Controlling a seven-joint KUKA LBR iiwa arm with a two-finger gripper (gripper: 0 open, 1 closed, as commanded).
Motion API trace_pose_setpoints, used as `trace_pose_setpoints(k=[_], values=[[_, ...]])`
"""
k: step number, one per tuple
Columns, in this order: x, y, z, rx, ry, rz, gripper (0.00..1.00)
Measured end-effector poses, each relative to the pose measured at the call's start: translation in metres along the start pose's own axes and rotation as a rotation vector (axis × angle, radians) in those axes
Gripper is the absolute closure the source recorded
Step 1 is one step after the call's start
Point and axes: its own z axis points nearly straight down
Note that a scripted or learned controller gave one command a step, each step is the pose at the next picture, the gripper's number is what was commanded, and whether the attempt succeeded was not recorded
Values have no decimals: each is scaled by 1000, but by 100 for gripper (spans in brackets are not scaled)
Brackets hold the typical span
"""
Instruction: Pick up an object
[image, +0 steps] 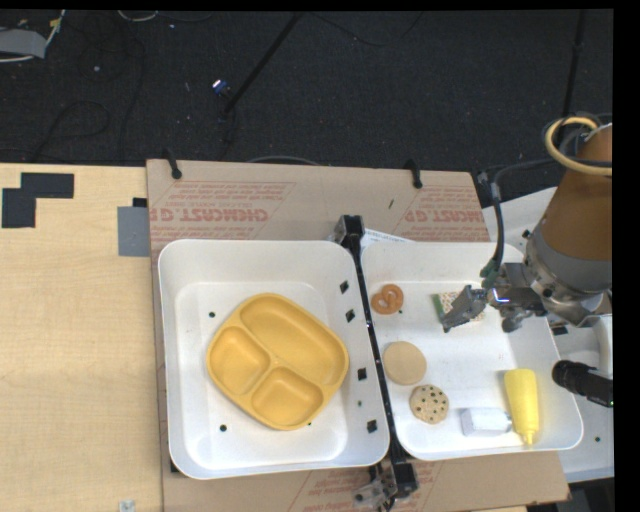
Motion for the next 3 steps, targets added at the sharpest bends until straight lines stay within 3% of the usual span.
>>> trace_pose_setpoints(k=[3], values=[[-3,4,157,5,1,2,0]])
